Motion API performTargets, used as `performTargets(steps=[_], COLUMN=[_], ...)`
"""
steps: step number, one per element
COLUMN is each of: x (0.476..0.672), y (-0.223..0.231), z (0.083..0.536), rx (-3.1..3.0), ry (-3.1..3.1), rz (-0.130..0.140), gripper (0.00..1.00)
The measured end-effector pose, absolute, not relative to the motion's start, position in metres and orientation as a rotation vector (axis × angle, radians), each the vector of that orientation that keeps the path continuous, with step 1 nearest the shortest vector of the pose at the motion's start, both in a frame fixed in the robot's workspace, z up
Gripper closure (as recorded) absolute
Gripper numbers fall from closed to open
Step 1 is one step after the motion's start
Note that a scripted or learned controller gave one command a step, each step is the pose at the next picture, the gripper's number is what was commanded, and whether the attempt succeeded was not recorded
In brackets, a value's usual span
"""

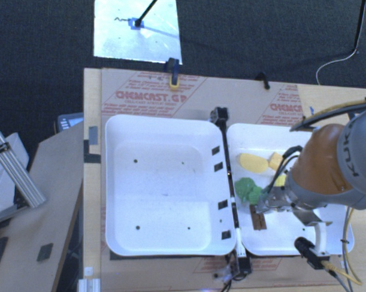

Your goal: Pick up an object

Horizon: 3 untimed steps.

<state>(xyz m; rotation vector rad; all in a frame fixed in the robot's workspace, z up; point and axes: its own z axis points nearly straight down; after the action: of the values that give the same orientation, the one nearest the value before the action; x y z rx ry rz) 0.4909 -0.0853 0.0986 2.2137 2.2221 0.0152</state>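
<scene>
arm bent low, hand down

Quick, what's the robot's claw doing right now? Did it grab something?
Gripper: cannot be told. It sits low in the right bin, beside the green toy, and no object is seen held in it.

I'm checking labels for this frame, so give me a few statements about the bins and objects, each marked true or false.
1. The green object lies in the right bin. True.
2. The yellow object lies in the left bin. False: it lies in the right bin, above the green one in the picture.
3. The arm reaches over the right bin. True.
4. A brown object sits on the bench outside both bins. False: it lies inside the right bin, below the green object.
</scene>
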Motion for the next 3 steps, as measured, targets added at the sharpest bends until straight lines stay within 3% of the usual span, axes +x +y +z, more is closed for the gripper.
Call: performTargets(steps=[1, 2, 3], x=[0.537, 0.537, 0.556], y=[-0.085, -0.085, -0.09], z=[0.089, 0.101, 0.088], rx=[2.213, 2.21, 2.214], ry=[2.222, 2.219, 2.222], rz=[0.007, 0.013, 0.006], gripper=[1.0, 1.0, 1.0])
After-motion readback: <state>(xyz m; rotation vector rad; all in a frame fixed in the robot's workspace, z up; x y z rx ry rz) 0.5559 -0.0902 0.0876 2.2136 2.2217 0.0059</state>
